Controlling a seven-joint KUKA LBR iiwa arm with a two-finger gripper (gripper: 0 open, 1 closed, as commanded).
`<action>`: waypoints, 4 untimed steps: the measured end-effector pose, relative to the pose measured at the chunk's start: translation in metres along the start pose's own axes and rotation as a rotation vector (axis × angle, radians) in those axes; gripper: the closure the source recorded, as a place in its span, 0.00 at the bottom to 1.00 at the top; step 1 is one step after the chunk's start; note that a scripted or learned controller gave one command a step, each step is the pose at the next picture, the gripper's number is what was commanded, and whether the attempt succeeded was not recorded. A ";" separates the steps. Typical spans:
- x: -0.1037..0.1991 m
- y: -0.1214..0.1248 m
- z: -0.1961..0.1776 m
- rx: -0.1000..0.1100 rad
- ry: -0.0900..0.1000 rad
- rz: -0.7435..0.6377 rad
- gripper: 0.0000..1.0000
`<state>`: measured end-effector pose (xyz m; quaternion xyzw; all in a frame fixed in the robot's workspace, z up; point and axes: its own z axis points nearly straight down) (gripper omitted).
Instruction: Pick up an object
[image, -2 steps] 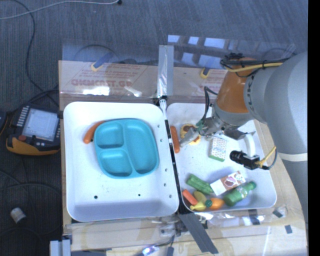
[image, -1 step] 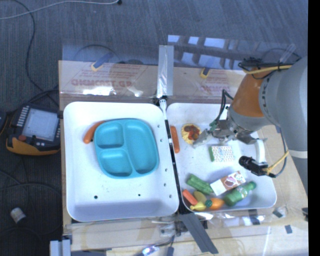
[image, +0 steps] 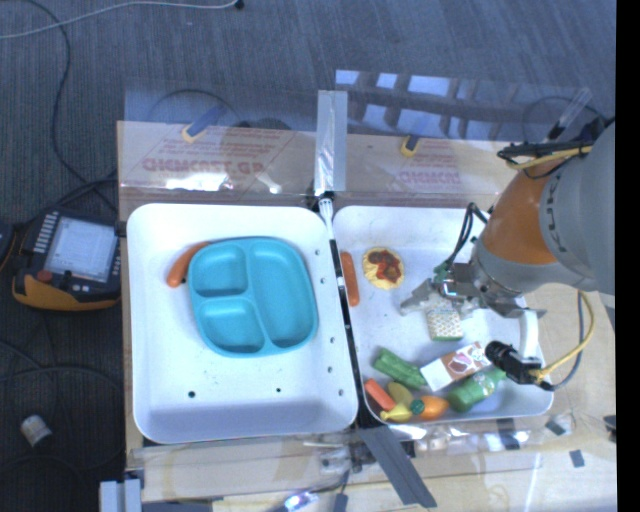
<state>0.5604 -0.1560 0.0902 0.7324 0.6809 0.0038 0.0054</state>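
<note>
My gripper (image: 445, 300) hangs low over the middle of the right bin (image: 352, 330), reaching in from the right on the grey arm with the orange band (image: 520, 225). It stands open, one grey finger (image: 413, 299) pointing left. A small checkered cracker-like piece (image: 443, 323) lies just below the gripper, touching or nearly touching it, and nothing is gripped. A little pizza toy (image: 384, 266) lies up and left of the gripper. An orange sausage (image: 349, 277) rests along the bin's left wall.
At the right bin's front lie a white strawberry box (image: 455, 364), a green bottle (image: 475, 389), green and orange vegetables (image: 400, 392). The left bin (image: 150, 390) holds a blue divided plate (image: 253, 294) and another orange sausage (image: 180, 266). A yellow cable (image: 572, 350) loops at the right.
</note>
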 end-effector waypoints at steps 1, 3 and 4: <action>0.002 0.001 -0.009 0.000 0.002 -0.002 1.00; 0.062 -0.019 -0.019 0.018 0.002 -0.026 1.00; 0.122 -0.027 -0.114 0.015 0.000 -0.001 1.00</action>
